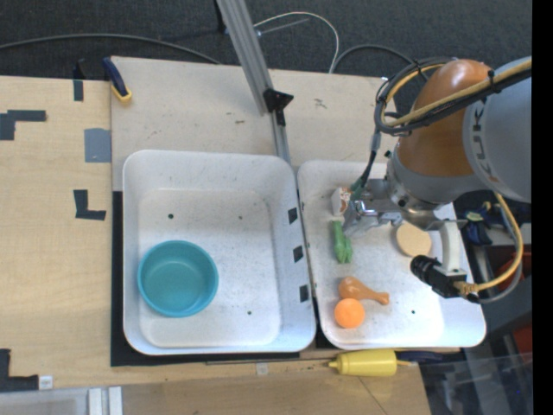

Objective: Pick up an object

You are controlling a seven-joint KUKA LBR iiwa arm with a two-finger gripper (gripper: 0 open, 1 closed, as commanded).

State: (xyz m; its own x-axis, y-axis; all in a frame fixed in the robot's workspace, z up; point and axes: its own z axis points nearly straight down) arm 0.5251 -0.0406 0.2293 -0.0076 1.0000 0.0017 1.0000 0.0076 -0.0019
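Note:
The right bin holds several items. A green vegetable lies near its left wall. Below it are a brown drumstick and an orange ball. A beige round piece lies partly under the arm. A small white and brown item sits at the bin's upper left. My gripper hangs low over the upper left of this bin, just above and right of the green vegetable's top end. Nothing shows in its grasp.
A blue bowl sits in the left bin at its lower left. A yellow bottle lies on the bench edge below the right bin. A grey pole slants down from the top toward the bins' divide.

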